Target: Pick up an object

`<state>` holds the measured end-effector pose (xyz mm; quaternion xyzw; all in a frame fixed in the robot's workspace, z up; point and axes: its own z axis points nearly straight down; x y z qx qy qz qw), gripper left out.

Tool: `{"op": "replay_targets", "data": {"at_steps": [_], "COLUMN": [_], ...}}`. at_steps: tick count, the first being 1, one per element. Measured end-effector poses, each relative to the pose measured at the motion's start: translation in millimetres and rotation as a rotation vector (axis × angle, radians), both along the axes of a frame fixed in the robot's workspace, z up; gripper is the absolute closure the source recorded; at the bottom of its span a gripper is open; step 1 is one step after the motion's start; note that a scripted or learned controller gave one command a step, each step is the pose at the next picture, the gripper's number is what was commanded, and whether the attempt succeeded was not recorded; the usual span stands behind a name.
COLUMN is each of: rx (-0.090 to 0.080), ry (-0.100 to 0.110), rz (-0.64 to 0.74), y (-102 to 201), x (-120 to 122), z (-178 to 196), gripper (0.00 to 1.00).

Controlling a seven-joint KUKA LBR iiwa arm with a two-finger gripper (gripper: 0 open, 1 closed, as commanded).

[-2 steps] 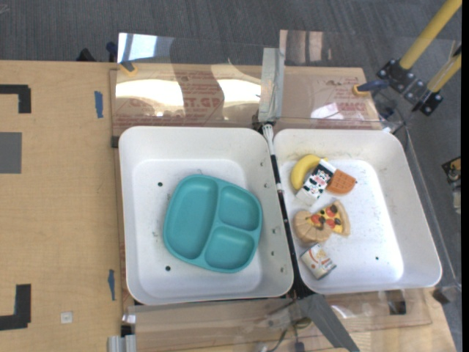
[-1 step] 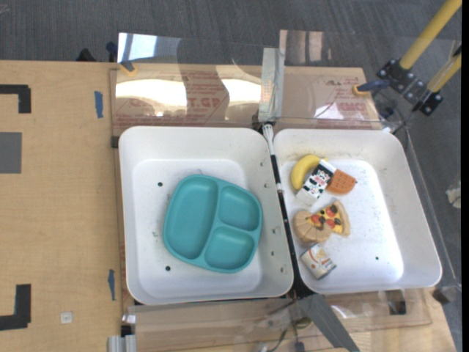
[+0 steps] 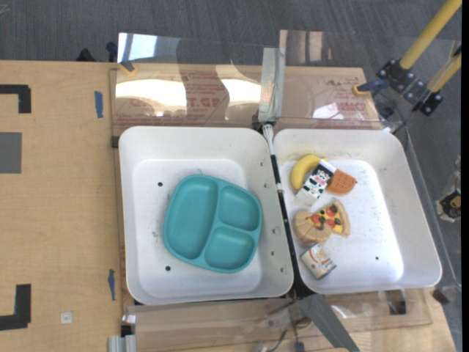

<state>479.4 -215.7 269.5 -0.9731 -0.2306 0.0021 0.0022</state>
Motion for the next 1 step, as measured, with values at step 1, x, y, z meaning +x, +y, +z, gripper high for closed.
{"op": "replay_targets", "data": {"at_steps": [1], "rx": [-0.004], "ry": [-0.007], "rz": [0.347], "y": [-8.3], "x": [0.4], "z": [39.3], "gripper": [1.0]}}
